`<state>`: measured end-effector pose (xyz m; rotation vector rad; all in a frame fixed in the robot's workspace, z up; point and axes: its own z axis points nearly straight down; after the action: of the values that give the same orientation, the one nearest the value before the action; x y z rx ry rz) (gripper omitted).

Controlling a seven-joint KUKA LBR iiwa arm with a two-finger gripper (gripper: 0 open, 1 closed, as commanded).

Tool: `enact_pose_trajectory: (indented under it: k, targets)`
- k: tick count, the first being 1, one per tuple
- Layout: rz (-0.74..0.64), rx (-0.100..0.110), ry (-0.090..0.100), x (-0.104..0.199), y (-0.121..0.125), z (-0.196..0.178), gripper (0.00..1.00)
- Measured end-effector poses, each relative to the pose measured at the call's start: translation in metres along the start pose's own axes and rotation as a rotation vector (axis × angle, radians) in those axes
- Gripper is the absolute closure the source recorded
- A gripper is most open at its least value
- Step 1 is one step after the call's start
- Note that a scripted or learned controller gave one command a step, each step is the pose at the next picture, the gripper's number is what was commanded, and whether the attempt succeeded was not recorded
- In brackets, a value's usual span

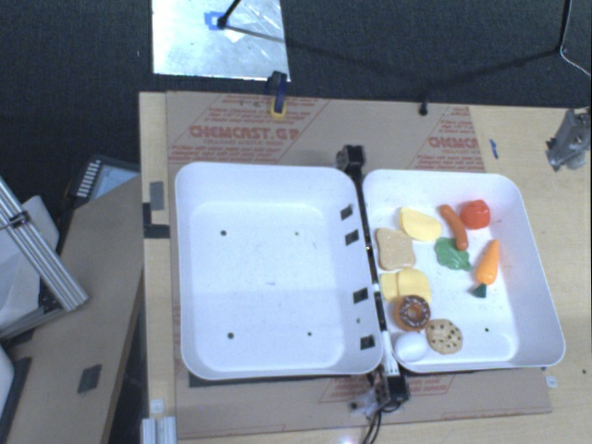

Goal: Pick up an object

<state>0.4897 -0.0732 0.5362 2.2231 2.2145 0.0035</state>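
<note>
The right white bin holds several toy foods. A red tomato, a sausage and a yellow piece lie along its far side. Below them are a green leaf, a carrot and a bread slice. Nearer the front sit a cheese block, a donut, a cookie and a white egg. A grey part of my gripper pokes in at the right edge, above the bench beyond the bin's far right corner, away from all the foods.
The left white bin adjoins the right one along a clipped middle seam. A yellow-and-blue clamp stands at the bench's far edge, with a shiny metal sheet behind it. An aluminium rail slants at the far left.
</note>
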Motion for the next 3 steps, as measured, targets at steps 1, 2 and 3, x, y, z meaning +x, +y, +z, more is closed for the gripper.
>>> enact_pose_trajectory:
  k: [1, 2, 3]
  targets:
    - [0.007, 0.001, -0.005, -0.132, -0.005, 0.001, 1.0]
    - [-0.01, 0.0, -0.001, -0.127, 0.067, 0.002, 1.0]
    - [-0.011, 0.001, 0.0, -0.131, 0.135, 0.003, 1.0]
